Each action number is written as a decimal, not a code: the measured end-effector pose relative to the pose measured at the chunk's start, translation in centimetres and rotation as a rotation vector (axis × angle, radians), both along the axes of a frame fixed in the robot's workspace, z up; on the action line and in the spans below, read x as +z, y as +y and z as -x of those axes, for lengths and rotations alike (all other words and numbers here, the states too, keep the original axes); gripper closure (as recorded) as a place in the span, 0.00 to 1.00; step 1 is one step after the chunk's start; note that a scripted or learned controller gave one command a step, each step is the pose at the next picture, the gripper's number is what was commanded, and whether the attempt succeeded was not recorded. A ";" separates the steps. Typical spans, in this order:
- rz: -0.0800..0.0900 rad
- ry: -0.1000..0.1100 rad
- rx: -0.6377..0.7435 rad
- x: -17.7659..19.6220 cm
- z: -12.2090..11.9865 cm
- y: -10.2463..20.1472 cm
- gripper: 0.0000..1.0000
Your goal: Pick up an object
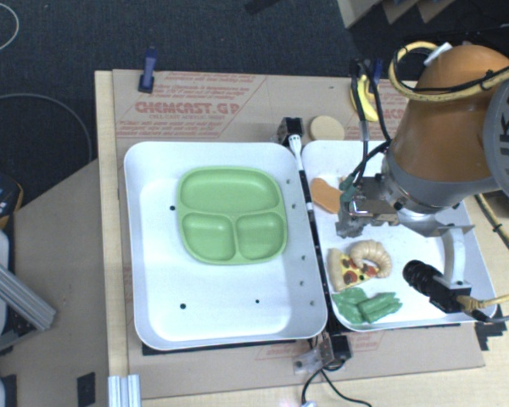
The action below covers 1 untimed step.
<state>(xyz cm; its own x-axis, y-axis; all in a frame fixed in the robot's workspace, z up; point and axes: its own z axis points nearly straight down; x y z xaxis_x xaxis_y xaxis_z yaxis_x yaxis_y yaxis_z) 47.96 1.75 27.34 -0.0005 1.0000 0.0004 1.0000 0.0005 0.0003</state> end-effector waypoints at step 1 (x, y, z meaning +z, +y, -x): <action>-0.002 -0.017 0.003 13.2 -0.1 1.7 1.00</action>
